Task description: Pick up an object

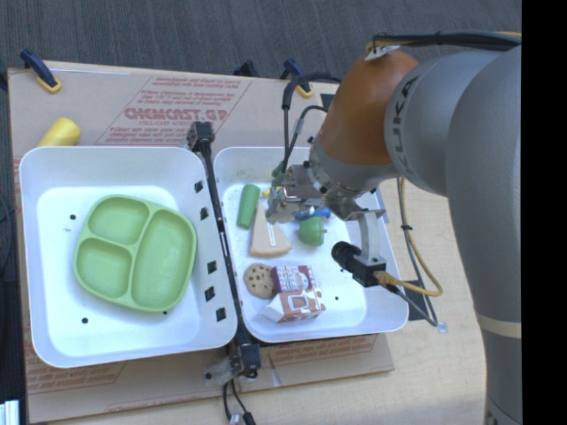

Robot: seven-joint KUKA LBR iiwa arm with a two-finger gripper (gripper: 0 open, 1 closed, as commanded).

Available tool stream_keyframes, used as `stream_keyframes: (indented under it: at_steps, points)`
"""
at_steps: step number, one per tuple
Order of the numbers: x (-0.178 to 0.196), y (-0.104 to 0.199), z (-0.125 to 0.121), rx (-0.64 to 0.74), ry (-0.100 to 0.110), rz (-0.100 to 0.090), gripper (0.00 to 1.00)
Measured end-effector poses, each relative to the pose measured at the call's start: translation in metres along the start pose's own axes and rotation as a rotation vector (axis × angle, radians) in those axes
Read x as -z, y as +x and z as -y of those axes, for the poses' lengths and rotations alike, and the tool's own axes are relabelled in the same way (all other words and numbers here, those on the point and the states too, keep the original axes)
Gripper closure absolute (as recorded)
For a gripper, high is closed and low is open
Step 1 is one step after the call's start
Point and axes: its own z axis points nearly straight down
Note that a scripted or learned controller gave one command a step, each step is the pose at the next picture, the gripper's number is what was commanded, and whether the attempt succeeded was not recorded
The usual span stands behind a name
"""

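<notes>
My gripper (285, 204) hangs over the middle of the right bin (376, 312), under the arm's orange band. Just below it lies a pale cheese wedge (268, 238). A green cucumber-like stick (248, 206) lies to its left, and a green round piece (311, 230) sits to its right with a small blue thing (312, 212) above that. Nearer the front lie a chocolate-chip cookie (258, 280) and a small red-and-white carton (294, 293). I see nothing between the fingers.
The left bin (44, 326) holds a green divided plate (135, 251). A yellow object (60, 132) lies on the cardboard beyond the left bin. A black divider strip (215, 237) runs between the bins.
</notes>
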Motion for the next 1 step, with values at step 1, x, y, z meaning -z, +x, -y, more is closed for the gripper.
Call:
stream_keyframes:
  at_steps: [1]
  points:
    - [0.0031, -0.0136, 0.0637, 0.001, 0.000, 0.000, 1.00]
